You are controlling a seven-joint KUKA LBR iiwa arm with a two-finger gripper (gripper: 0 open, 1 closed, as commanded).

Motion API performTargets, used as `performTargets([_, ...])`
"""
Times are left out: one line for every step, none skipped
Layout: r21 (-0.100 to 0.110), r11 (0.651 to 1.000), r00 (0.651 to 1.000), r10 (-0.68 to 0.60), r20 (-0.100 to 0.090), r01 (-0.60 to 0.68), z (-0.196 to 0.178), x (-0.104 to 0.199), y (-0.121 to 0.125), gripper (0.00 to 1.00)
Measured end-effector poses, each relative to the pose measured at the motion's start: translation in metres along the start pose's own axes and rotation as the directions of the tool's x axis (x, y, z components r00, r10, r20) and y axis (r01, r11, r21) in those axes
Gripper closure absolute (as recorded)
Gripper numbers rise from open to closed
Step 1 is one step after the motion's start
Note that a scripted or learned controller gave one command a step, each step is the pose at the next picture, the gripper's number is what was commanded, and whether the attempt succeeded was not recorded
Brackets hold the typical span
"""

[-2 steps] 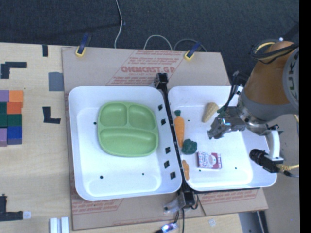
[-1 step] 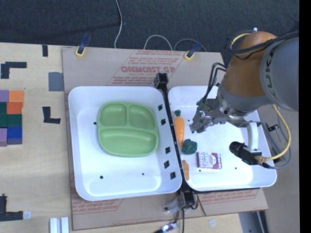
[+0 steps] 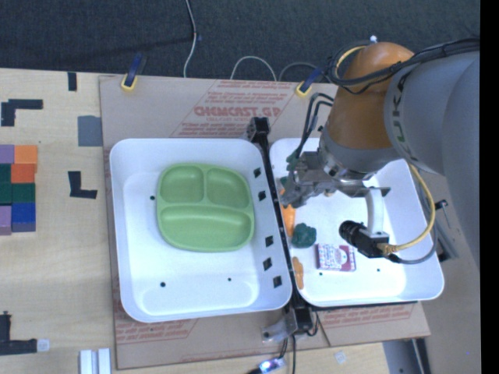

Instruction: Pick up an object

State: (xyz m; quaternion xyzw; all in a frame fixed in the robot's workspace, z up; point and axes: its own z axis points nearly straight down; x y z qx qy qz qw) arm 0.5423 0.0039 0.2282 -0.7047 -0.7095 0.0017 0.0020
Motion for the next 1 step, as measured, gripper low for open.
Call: performTargets([-0.001,1.000,1.000,-0.001,0.001,0.001,0.0074,0.0544,0.0310,1.00])
